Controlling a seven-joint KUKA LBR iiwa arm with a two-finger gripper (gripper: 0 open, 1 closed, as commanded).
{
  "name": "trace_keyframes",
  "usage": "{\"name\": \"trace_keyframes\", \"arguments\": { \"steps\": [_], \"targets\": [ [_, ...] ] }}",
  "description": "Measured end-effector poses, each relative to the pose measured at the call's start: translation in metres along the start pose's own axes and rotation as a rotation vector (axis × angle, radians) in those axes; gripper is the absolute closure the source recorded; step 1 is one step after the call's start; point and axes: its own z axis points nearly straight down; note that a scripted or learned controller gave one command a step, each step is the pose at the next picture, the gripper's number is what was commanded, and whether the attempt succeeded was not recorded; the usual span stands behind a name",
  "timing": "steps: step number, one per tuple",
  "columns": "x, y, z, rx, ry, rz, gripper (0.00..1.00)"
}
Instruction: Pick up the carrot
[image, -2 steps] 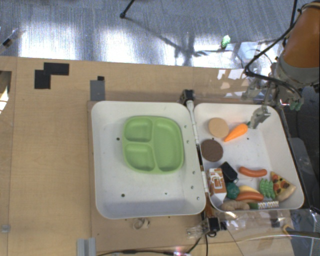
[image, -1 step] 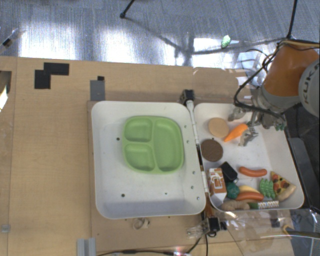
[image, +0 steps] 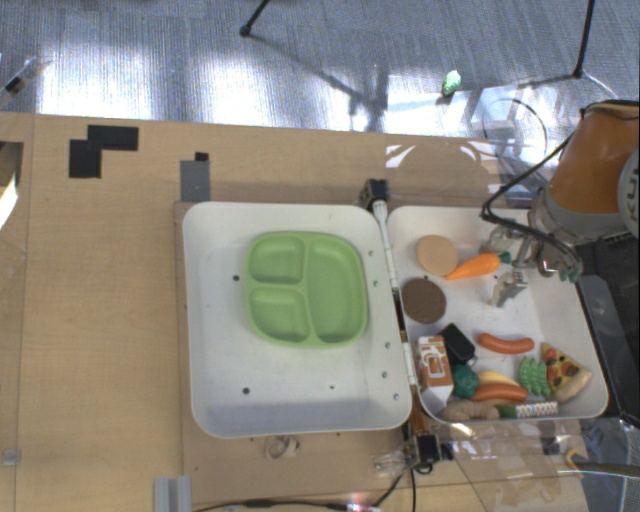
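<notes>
Carrot (image: 474, 266) lies in the right bin (image: 596, 352), upper half, tip pointing toward 8 o'clock, thick end toward 2 o'clock. Its tip touches or overlaps the tan round disc (image: 436, 254) at its 9 o'clock. Hand (image: 508, 280) sits just beside the carrot's thick end, at about 4 o'clock from it; metal fingers (image: 510, 288) point down into the bin with nothing visibly between them; cannot tell whether the hand is open or closed, the view is too blurred there. Grey arm with orange band (image: 592, 160) enters from 3 o'clock. Dark brown disc (image: 423, 299) lies at 7 o'clock from the carrot. Further toward 6 o'clock: red sausage (image: 506, 344), black block (image: 458, 344), small carton (image: 433, 361), pizza slice (image: 565, 372), and a cluster of toy food along the bin's lower edge. Left bin (image: 220, 400) holds a green divided plate (image: 305, 288), well apart from the carrot. Both bins rest on the tabletop (image: 90, 330).
</notes>
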Motion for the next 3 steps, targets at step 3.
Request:
{"name": "trace_keyframes", "arguments": {
  "steps": [3],
  "targets": [
    [0.016,0.007,-0.001,0.000,-0.001,0.084,0.00]
  ]
}}
